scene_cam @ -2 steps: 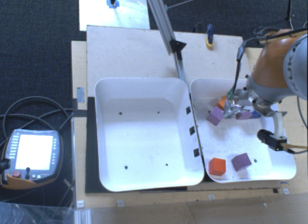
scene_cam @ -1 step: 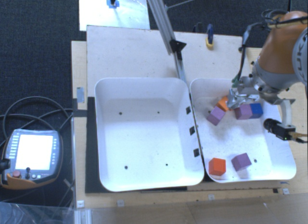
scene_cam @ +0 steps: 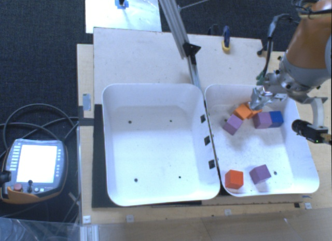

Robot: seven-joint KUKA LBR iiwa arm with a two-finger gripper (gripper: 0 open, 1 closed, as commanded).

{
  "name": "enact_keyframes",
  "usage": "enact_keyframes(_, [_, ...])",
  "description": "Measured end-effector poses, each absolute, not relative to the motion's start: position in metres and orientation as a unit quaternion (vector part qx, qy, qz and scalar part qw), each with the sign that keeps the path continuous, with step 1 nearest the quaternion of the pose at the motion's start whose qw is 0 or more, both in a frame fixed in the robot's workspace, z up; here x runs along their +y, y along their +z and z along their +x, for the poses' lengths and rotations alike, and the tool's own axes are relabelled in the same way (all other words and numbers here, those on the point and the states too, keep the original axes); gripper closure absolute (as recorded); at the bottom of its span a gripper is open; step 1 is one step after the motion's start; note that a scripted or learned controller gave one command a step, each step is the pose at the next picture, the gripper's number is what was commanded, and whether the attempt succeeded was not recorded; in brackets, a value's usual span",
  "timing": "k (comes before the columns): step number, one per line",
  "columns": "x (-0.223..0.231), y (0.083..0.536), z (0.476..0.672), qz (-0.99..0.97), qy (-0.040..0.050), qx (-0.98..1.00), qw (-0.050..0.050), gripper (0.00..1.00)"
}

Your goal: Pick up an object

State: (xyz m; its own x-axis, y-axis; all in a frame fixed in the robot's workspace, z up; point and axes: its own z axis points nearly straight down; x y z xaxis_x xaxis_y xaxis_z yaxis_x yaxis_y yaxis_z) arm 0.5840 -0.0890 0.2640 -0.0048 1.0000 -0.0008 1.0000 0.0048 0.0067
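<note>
The 2 shallow white bins sit side by side on the tabletop [scene_cam: 140,53], the left bin [scene_cam: 111,131] in the middle of the frame and the right bin [scene_cam: 306,178] at centre right. Every candidate for picking lies in the right bin, in 2 groups. In its upper part, an orange block [scene_cam: 242,112], a light purple block [scene_cam: 233,124], a darker purple block [scene_cam: 262,120] and a blue block [scene_cam: 276,118] crowd together, touching or nearly touching. That crowding probably leaves little free room beside any 1 of them. Near the lower rim, an orange cube [scene_cam: 234,179] and a purple cube [scene_cam: 260,173] sit just beside each other, well apart from the upper group.

The arm enters from the upper right of the frame, its orange band high at the edge and the grey wrist angling down and left. The gripper [scene_cam: 261,98] hangs at the upper group, just above and to the right of the orange block in the picture. This suggests that block or its darker purple neighbour is the target. The metal end is small and seen from above, so I cannot tell whether the fingers are spread or closed, and no block is visibly between them.

At lower left, outside the bins, a teach pendant [scene_cam: 33,170] rests with its cable looped above it.
</note>
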Motion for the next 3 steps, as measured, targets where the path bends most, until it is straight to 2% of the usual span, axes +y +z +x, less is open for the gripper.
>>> enact_keyframes(2, [0.006, 0.257, 0.619, 0.704, 0.0015, 0.711, 0.0, 1.0])
enact_keyframes(3, [0.059, 0.258, 0.629, 0.704, 0.0019, 0.711, 0.001, 1.0])
